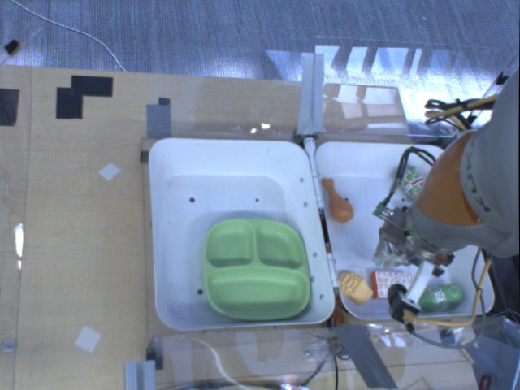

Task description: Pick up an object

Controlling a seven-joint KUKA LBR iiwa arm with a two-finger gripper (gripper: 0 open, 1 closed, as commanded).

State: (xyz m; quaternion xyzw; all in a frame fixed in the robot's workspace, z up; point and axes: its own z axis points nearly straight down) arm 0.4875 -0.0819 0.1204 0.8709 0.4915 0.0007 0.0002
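From the overhead camera we saw the gripper (404, 276) low in the right bin (357, 162), down near its front wall, but the wrist and cabling covered it, so we could not tell its opening or whether it had hold of anything. Right beside it lay a red-and-white packet (383, 283), a ridged yellow piece (354, 286) just left of that, and a green item (443, 297) to its right, partly under a white part of the tool. An orange drumstick-shaped toy (337, 201) sat well apart toward the bin's left wall. The grey arm (487, 185) with its orange band hid the bin's right side. The left bin (179, 169) carried a green divided tray (257, 268) at its front. We could read no writing on the packet, too small.
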